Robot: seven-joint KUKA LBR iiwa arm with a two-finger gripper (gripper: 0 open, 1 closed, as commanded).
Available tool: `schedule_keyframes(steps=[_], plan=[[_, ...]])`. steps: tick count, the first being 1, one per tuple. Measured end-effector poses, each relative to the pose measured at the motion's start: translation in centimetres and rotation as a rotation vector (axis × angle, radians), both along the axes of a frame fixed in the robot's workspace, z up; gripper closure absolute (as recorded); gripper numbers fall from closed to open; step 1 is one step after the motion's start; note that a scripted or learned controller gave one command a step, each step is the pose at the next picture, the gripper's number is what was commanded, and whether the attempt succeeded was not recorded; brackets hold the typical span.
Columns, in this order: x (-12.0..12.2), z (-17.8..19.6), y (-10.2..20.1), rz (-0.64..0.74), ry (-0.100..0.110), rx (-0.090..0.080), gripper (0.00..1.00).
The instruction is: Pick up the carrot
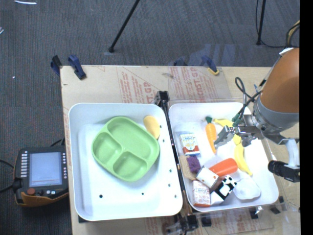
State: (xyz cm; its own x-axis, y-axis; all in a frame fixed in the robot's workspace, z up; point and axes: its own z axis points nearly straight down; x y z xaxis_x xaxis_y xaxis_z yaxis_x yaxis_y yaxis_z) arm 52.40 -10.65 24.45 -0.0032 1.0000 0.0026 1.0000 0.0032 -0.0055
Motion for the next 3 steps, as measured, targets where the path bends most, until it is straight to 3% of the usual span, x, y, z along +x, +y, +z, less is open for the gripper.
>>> schedule_keyframes(steps=[1,2,3], plan=[[9.3,-13.1,-1.1,-0.246,0.010,-0.002,0.00],[7.1,-15.9,-2.3,-0.369,0.003,-0.001,0.00],[7.1,-15.0,-2.3,-0.370,0.006,0.002,1.00]])
